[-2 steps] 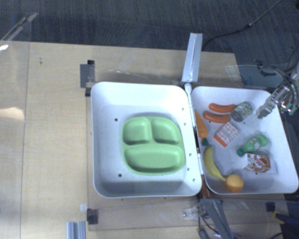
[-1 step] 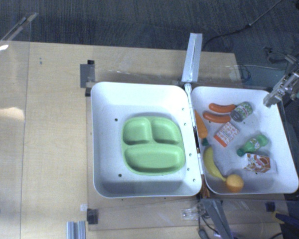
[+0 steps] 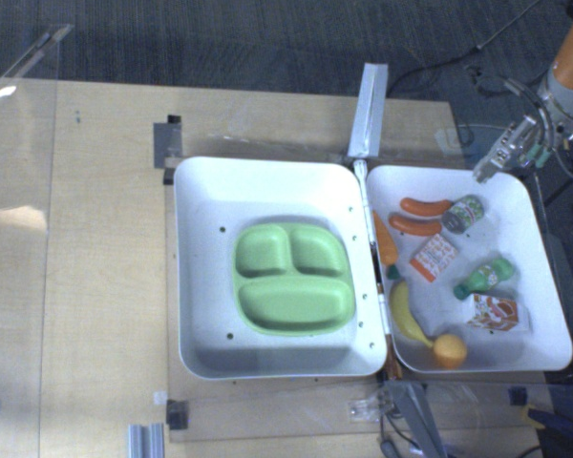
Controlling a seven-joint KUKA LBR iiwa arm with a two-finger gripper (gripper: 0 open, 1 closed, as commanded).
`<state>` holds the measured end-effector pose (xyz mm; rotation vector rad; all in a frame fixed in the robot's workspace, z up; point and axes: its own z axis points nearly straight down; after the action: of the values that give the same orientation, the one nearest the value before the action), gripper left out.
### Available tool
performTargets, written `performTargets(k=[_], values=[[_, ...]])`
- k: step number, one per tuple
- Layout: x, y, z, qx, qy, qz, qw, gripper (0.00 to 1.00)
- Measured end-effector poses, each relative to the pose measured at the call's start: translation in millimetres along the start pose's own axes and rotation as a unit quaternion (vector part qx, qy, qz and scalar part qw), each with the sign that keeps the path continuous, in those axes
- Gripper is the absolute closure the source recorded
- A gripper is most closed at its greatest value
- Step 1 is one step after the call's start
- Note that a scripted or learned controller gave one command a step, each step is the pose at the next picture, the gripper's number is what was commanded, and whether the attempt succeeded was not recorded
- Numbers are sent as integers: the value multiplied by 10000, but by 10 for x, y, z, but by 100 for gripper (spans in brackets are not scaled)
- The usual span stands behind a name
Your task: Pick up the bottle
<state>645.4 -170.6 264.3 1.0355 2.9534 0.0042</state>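
Bottle (image 3: pixel 484 278) well below hand (image 3: pixel 504 153).

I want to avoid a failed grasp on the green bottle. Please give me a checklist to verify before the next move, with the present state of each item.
1. Bottle in view in the right bin: ok.
2. Bottle top uncovered: ok.
3. Space around the bottle: not ok; a red-and-white packet lies right beside it.
4. End effector above the bottle: not ok; it sits at the bin's far rim, nearer the can.
5. End effector open: cannot tell.
6. Bottle lying or upright: cannot tell for certain; it looks tilted.
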Motion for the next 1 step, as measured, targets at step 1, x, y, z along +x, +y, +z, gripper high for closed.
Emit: performTargets(k=[1], values=[[-217,-269,-216,0,-23,-432,9991,100]])
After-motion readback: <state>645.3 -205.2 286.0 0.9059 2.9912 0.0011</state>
